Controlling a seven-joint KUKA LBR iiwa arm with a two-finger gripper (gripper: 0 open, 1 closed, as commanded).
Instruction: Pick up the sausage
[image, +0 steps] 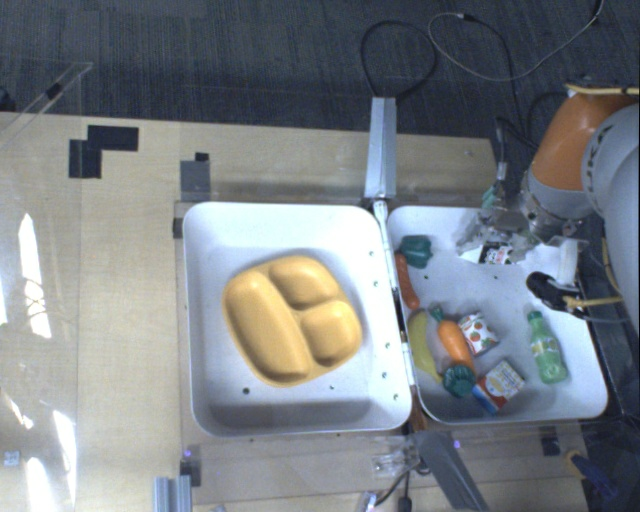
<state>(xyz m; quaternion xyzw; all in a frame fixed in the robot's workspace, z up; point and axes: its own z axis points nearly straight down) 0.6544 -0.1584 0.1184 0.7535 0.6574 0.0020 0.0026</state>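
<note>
So, arm (590, 150) is coming in from the right and hovering over the far right corner of the right bin (590, 395); gripper (500, 235) is hanging at that bin's far edge, nothing visibly held, and I can't tell whether it's open or closed from this angle.

Left bin (205, 400), well off to the tool's far side, is holding just the yellow three-compartment tray (290, 318), sitting roughly centred.

Sausage (404, 282), the reddish-brown one, is lying along the right bin's wall beside the divider, across the bin from the gripper and a bit nearer the camera. Judging by that, the wall is going to be crowding one side of any grasp.

Smaller stuff is clustering at the near end, away from the tool: banana (421, 347), carrot (455, 342), green bottle (546, 350), small cartons (480, 333). Dark green piece (415, 249) is sitting just past the sausage's far end.

Not yet at the target, I'd say.
</note>
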